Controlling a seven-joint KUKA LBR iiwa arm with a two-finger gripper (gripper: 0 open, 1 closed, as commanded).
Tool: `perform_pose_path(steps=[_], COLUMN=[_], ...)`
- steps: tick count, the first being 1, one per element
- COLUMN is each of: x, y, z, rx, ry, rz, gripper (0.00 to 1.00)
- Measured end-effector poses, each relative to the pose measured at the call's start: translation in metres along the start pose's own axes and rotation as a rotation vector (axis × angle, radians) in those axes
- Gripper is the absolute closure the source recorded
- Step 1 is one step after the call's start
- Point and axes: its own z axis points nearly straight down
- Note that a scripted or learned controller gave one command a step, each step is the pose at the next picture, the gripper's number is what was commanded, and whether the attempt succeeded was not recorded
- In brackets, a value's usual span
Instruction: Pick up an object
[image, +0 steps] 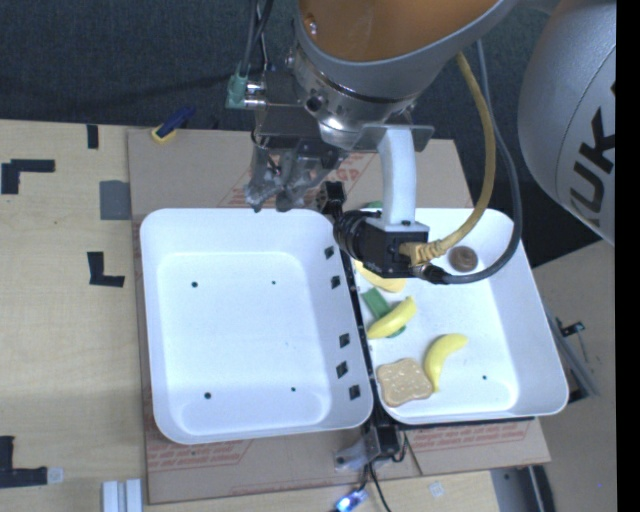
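**Still nothing lifted: the food pieces lie in the right bin**

Plainly, the candidates for picking sit in the right bin (520, 375): a yellow banana (444, 357) near the middle, a second yellow piece (392, 318) just beside the divider, a slice of toast (403, 381) at the near edge touching neither, and a small brown round thing (462, 260) toward the far side. A green scrap (376, 300) peeks out next to the second yellow piece. The left bin (170, 300) holds no object.

The pincer (282, 188) hangs over the far rim of the left bin, well apart from all the food; whether it is open or closed I cannot tell, and nothing is visible between its tips. A black fitting with a yellow hose (487, 150) sits over the far left corner of the right bin.

To do the pick well, the arm would likely need to cross to the right bin and come down on the banana, which lies free of its neighbours, approaching across its narrow width. The piece against the divider looks riskier.
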Motion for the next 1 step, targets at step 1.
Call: perform_pose_path(steps=[1], x=[-0.0007], y=[-0.0009], z=[0.2378], rx=[0.016], ry=[-0.009], rz=[0.001], gripper=[1.0])
